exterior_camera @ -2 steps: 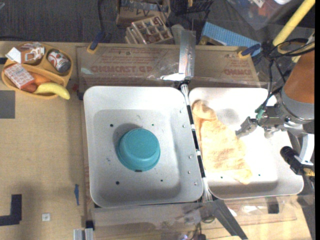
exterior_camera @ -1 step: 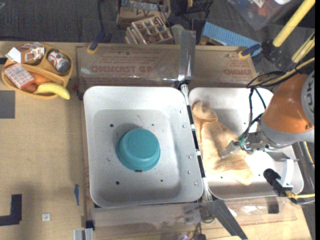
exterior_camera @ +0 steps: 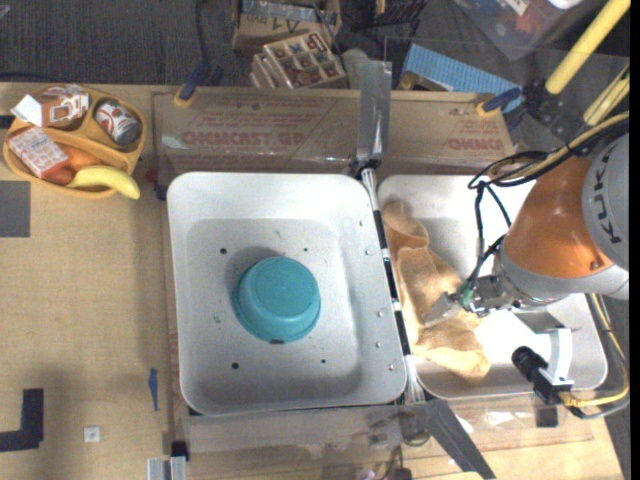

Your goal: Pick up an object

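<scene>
Two white bins: left bin (exterior_camera: 200,218) holds one teal bowl (exterior_camera: 279,298); right bin (exterior_camera: 590,368) holds one tan cloth (exterior_camera: 430,288). Pincer (exterior_camera: 462,303) touches the cloth; finger state indeterminate.

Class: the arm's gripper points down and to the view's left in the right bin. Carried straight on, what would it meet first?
Most likely the tan cloth: the gripper already sits low over it, though depth is unclear.

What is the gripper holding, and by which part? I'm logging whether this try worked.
It cannot be told. The gripper is down at the right edge of the tan cloth in the right bin, but a hold on the cloth is not visible.
</scene>
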Tool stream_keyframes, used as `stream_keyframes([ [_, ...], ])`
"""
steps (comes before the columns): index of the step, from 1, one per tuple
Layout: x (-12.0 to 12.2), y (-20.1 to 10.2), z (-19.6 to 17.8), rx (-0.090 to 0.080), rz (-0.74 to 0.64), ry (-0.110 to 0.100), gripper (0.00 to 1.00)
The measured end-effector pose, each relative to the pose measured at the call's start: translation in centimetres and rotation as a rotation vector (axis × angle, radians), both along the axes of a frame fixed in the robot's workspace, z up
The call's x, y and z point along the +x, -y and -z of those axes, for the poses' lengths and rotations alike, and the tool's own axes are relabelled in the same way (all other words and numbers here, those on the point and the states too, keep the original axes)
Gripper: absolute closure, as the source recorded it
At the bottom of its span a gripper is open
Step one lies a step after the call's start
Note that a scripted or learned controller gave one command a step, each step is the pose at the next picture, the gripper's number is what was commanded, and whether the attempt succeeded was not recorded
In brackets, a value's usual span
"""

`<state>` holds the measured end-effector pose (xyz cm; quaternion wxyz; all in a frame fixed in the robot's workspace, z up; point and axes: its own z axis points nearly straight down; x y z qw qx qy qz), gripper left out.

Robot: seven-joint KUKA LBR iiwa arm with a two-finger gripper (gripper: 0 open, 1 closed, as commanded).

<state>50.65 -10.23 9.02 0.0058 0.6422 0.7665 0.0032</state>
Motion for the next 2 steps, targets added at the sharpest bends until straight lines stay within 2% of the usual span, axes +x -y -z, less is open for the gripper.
stream_keyframes([
  [1, 6.4, 0.8, 0.0, 0.000, 0.001, 0.000, 0.00],
  [2, 4.0, 0.0, 0.0, 0.000, -0.031, -0.001, 0.00],
])
